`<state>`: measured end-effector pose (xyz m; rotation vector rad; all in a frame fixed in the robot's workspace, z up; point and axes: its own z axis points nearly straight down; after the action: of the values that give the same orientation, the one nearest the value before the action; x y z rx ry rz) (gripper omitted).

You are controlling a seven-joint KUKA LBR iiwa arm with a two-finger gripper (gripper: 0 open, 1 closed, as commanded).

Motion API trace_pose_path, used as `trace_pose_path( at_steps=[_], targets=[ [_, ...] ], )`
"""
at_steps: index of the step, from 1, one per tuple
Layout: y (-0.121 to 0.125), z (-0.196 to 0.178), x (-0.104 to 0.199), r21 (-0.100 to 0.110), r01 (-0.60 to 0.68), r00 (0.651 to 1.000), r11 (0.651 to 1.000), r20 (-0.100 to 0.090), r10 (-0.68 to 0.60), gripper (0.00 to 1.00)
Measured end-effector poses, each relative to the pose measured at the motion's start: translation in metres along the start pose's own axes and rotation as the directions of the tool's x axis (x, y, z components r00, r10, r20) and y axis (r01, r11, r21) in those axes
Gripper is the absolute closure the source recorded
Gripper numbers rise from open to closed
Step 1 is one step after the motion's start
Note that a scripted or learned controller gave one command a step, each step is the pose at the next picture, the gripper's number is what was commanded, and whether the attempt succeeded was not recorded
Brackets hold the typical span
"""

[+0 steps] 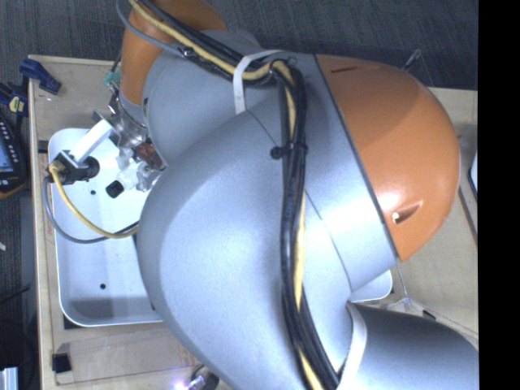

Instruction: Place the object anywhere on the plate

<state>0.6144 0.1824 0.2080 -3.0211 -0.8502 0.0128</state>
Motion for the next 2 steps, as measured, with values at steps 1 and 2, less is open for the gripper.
trace_pose_path(
  at_steps=[1,2],
  targets=[
    [0.044,-0.091,-0.075,-0.001,0.226,0.974,0.974,-0.003,-0.226,1.00],
    [-0.074,0.118,-0.118,-0.001,0.100,0.995,0.995,-0.001,-0.100,1.00]
  ],
)
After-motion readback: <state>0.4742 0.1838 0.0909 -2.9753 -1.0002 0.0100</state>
